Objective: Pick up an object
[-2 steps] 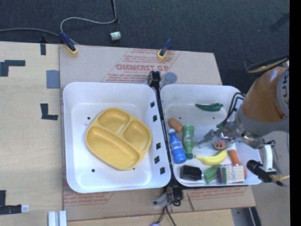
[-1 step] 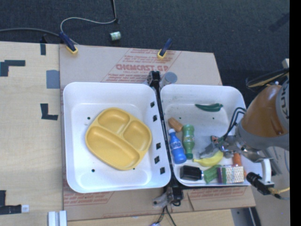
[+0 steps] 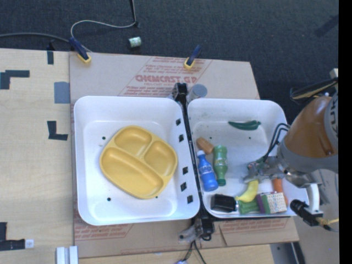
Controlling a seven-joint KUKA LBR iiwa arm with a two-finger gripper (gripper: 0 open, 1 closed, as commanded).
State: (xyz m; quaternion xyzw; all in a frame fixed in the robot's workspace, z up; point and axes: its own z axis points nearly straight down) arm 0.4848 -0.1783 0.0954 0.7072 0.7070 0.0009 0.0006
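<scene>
Nearest the camera, along the front wall of the right bin (image 3: 275, 110), lay a row of small things: a black block (image 3: 224, 203), a banana (image 3: 249, 191), a green piece (image 3: 248, 207) touching it, and a striped block (image 3: 273, 202) with an orange piece (image 3: 278, 185) just behind. The end effector (image 3: 263, 168) hung just behind the banana and beside the orange piece, low over the bin's right part, with the arm (image 3: 308, 133) reaching in from the right. Whether its tips were apart or together could not be told, since the metal parts blurred into one shape, and nothing could be seen between them. I judged this to be the approach or descent step of the pick, with no object yet secured. The likeliest target seemed the banana or the orange piece, both close under the tool, though which one could not be settled. The next move would call for a straight drop onto one thing, closing on its narrow width without catching a neighbour, as the front row lay crowded. Further in stood a blue bottle (image 3: 207, 172) and a green bottle (image 3: 220, 164) side by side, with a brown piece (image 3: 205, 144) just behind them. Near the far wall lay a dark green pepper (image 3: 244, 125), well apart from the rest. In the left bin (image 3: 88, 147) a yellow tray (image 3: 138, 161) lay alone.
</scene>
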